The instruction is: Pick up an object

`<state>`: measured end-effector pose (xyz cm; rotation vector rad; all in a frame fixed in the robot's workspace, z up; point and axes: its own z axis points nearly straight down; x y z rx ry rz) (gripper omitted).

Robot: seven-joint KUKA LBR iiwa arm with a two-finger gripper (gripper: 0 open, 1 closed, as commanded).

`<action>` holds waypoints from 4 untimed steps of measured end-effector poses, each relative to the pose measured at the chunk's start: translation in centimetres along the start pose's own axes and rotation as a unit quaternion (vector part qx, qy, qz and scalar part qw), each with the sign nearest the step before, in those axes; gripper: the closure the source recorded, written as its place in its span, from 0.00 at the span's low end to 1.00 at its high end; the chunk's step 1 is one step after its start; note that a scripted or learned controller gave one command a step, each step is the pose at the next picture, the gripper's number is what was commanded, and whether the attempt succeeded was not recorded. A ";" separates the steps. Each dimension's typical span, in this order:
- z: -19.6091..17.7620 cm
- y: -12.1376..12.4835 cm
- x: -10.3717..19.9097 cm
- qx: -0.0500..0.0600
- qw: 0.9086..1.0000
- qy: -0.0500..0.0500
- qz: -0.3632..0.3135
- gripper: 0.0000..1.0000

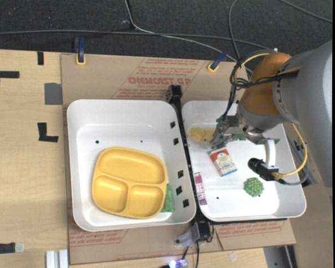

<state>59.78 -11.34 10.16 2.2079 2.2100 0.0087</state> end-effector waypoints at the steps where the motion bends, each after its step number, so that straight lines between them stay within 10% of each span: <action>1: -5.9 0.2 0.8 0.006 1.000 0.004 0.000 1.00; 3: -12.9 -0.1 1.1 0.008 1.000 0.004 0.000 1.00; 4: -12.2 -1.9 6.6 0.009 1.000 0.005 -0.002 1.00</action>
